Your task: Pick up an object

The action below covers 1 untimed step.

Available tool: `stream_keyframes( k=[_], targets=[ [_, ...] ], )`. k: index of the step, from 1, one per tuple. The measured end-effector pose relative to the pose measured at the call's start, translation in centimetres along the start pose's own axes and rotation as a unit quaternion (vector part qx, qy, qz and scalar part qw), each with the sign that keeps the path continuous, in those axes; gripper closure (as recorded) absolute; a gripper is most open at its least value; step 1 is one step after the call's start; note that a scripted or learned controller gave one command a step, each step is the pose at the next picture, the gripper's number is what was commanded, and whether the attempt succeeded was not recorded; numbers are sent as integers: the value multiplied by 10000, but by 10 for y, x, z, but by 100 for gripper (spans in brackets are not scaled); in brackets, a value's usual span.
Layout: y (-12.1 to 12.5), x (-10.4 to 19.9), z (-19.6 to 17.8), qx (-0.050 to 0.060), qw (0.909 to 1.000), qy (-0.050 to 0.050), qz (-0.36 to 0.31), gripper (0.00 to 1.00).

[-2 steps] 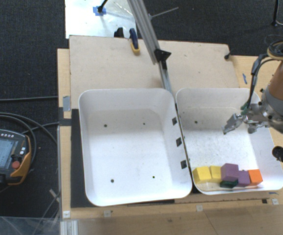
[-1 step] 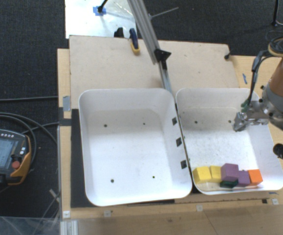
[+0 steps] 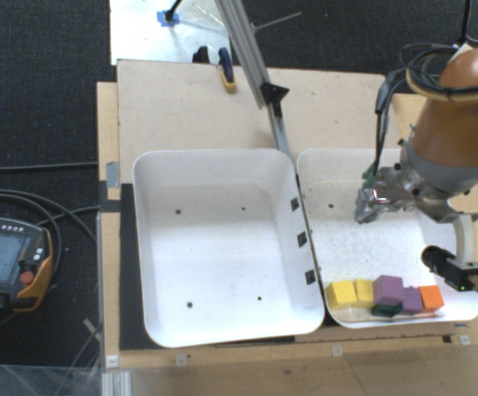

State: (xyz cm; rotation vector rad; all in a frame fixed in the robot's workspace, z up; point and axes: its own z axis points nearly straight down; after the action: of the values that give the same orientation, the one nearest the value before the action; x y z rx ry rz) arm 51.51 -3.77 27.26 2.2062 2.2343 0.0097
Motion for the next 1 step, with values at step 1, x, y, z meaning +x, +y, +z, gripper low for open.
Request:
stream_keyframes(
  k=[1],
  targets=[
    [-1,-4,2,13,10000,-15,42,0]
  ],
)
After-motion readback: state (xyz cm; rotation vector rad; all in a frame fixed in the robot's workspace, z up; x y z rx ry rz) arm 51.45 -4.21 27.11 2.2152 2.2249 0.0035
